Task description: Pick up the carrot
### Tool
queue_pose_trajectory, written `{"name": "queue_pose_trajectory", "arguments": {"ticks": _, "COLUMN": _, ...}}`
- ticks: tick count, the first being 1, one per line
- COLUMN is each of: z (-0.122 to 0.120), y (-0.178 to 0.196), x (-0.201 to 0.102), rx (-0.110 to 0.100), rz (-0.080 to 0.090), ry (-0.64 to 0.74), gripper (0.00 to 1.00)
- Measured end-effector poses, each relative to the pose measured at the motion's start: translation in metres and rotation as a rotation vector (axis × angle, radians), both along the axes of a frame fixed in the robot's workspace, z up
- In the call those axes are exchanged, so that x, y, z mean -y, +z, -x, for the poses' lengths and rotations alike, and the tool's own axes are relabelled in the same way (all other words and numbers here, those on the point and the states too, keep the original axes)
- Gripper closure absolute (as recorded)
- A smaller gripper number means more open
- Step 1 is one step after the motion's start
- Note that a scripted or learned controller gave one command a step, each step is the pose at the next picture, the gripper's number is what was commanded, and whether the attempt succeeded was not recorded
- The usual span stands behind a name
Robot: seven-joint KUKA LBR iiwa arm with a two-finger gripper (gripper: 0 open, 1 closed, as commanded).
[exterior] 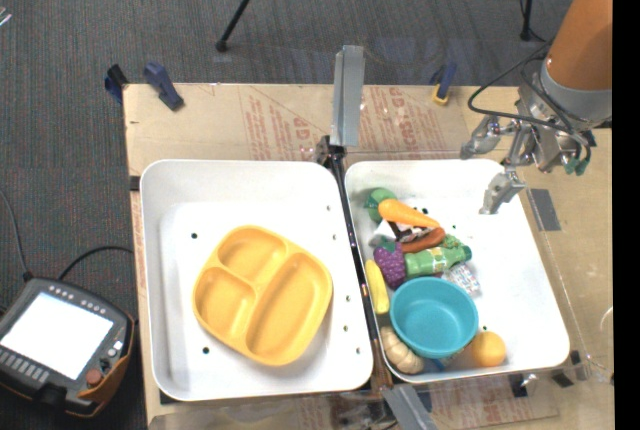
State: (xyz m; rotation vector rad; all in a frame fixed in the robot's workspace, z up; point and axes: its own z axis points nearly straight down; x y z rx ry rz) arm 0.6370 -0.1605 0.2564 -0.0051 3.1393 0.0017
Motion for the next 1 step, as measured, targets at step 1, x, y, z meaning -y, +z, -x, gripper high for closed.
{"name": "queue_pose_trajectory", "arguments": {"ticks": 1, "z": -0.0058, "y": -0.1134, "x": -0.0506, "rx": -0.010, "rz": -0.004, "ry": 0.138, "gripper": 0.00}}
